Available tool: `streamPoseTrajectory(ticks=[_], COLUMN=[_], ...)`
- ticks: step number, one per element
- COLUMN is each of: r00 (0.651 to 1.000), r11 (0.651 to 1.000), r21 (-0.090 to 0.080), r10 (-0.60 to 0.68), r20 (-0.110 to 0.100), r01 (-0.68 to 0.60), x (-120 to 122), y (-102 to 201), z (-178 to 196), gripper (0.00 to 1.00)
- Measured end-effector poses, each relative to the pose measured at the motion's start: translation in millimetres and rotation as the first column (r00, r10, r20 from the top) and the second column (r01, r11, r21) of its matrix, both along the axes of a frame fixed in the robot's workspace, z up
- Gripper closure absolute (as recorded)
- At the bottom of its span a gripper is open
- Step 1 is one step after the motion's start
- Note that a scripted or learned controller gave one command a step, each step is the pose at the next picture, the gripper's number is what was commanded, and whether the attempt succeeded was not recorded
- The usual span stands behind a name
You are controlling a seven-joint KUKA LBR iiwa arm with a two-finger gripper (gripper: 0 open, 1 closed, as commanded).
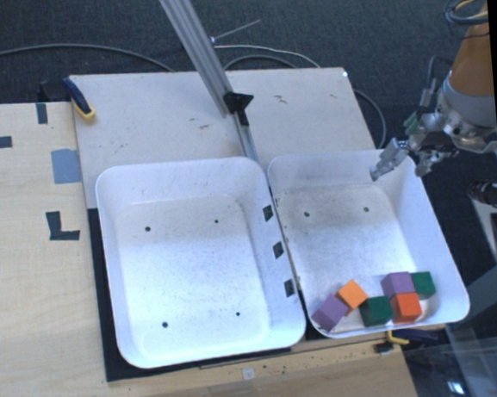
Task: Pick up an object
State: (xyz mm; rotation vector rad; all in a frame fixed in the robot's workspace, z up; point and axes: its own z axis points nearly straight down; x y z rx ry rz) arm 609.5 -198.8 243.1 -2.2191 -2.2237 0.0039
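End effector (405,158) at right bin's (428,221) upper right rim, finger state unclear; blocks (378,299) clustered lower right, unobstructed.

One camera, fixed above the bench (310,110), looks down at a slant and stands far enough back to take in both bins whole. The gripper (401,161) sits toward the right edge of the frame (the arm (471,79) enters from that side). From the gripper, the right bin (423,221) lies just below and to its left; the left bin (114,248) spreads well apart, further left, near the frame's centre.
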Motion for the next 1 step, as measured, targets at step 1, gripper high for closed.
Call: streamPoseTrajectory(ticks=[1], r00=[1.0], r11=[1.0], r21=[0.004], r10=[0.0], r20=[-0.009], r01=[0.0], x=[-24.0], y=[45.9], z=[-134.0], gripper=[0.0])
